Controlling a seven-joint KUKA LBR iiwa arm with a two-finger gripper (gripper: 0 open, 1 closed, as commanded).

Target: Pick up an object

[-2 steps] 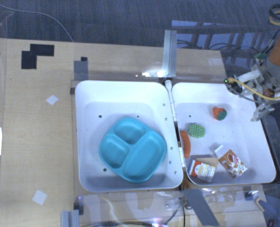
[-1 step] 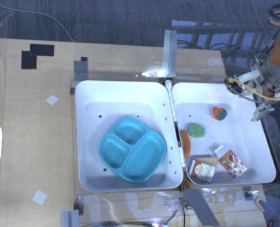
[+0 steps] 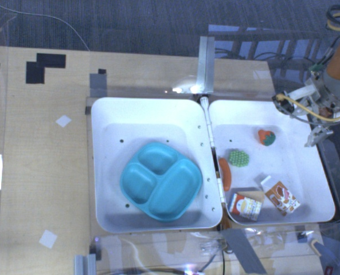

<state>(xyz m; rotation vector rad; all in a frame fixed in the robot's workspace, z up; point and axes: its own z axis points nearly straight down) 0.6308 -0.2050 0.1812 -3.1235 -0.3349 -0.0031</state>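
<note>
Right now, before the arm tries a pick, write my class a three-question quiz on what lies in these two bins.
1. True or false: the blue divided plate lies in the left bin.
2. Which item sits nearest the gripper? A) strawberry B) green ball C) brown carton
3. Fill in: the orange carrot lies along the right bin's ____ wall.

Key: 1 true; 2 A; 3 left.

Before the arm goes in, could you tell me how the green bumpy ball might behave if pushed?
The green bumpy ball looks round, so it would probably roll. It lies apart from the orange sausage-shaped item, so little would stop it. Its knobbly surface may slow the rolling somewhat.
</note>
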